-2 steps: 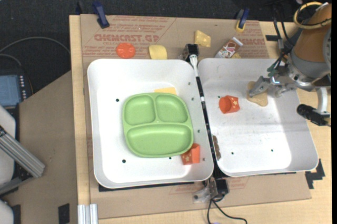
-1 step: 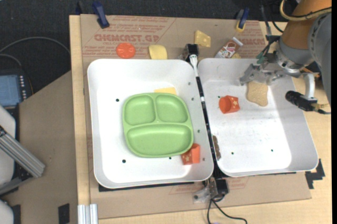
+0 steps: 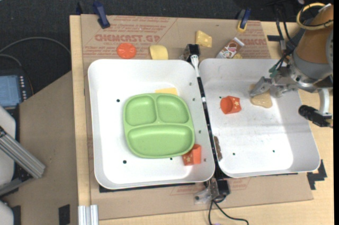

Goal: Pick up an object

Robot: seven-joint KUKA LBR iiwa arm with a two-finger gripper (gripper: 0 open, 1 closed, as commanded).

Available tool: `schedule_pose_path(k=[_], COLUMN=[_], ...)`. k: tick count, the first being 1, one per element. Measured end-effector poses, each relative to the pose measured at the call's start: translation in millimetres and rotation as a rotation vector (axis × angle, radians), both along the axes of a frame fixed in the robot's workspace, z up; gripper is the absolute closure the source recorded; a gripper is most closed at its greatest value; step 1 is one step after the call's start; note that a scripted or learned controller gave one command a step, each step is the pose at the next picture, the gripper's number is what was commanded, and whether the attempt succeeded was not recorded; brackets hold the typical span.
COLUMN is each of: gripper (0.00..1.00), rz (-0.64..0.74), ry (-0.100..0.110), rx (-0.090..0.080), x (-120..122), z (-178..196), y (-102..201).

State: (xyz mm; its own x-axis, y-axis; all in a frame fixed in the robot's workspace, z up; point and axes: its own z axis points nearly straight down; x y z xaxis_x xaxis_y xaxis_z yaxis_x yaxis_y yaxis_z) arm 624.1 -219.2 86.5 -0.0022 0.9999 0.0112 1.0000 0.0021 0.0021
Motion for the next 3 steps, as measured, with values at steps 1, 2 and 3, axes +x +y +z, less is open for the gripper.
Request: schedule_pose_path(k=[1,2,3], gripper=[0.0,0.0,0.0], rz=[0.002,-0.004,0.002], ry=[-0.002,-0.002,0.006], rx=[-0.011,-0.014,-0.008], x=[21,8,-12], z=[-2,16,14], y=[33,2,58])
